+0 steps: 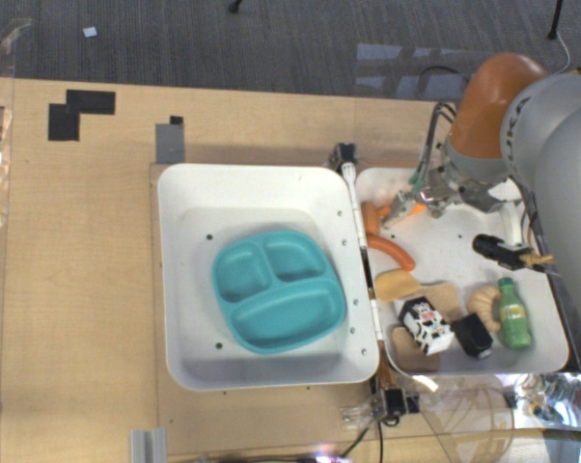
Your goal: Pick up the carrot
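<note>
The carrot is a short orange piece lying against the left wall of the right bin, near its back corner. My gripper hangs low over the back of that bin, just right of the carrot and very close to it. Its tip points left toward the carrot. A small orange patch shows at the gripper's tip, and I cannot tell whether it belongs to the carrot. The grey arm with its orange band reaches in from the right and covers the bin's back right corner.
A red-orange sausage lies just in front of the carrot. Further forward are tan bread pieces, a cow-patterned carton, a black block, a croissant and a green bottle. The left bin holds a teal divided plate.
</note>
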